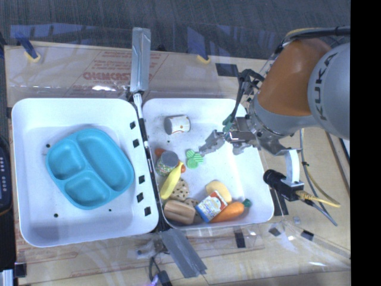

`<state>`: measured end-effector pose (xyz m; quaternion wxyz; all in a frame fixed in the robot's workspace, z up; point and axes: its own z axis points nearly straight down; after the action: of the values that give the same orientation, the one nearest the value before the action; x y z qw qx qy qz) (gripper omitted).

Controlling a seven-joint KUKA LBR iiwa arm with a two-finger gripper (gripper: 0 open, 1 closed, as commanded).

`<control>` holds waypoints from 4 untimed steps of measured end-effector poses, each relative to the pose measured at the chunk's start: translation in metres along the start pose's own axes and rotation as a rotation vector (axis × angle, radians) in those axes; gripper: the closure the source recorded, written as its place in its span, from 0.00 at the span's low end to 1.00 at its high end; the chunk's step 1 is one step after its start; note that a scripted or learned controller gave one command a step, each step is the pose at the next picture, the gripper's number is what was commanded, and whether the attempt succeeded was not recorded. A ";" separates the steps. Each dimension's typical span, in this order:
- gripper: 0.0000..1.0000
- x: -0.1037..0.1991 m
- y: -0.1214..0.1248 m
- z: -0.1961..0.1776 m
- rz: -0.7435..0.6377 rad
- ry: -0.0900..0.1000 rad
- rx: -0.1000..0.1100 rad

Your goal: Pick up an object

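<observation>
The gripper (209, 143) hangs over the right bin (253, 109), reaching in from the right w/ its grey fingers pointing left and a bit down. Can't tell if the fingers are apart or together (they blur into one grey shape from this angle), and nothing shows between them.

Closest item is a small green toy (193, 158), just below and left of the fingertips, near but apart from them. It's bright green, lumpy, w/ ridged edges; what it depicts is too small to tell.

Above and left of the gripper lies a small tin can (177, 124) on its side. Further down-left: a grey-lidded jar (168, 161), touching a yellow banana (171, 182). Well below the gripper along the bin's near wall: a bread roll (179, 211), a snack packet (211, 207), an orange carrot (230, 211), and a yellow lemon-like piece (218, 189).

Far left of the gripper, the left bin (30, 165) holds a blue divided plate (89, 168).
</observation>
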<state>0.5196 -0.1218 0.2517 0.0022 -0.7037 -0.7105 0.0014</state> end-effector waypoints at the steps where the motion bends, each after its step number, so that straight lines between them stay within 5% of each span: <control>1: 0.00 -0.001 0.004 0.156 0.084 0.000 -0.003; 2: 0.00 -0.023 -0.018 0.159 0.149 0.001 -0.006; 3: 0.00 0.035 0.076 0.160 0.084 0.001 -0.005; 4: 0.00 0.020 -0.003 0.162 -0.015 0.001 0.000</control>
<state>0.5157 -0.1014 0.0903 0.0025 -0.6983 -0.7158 0.0012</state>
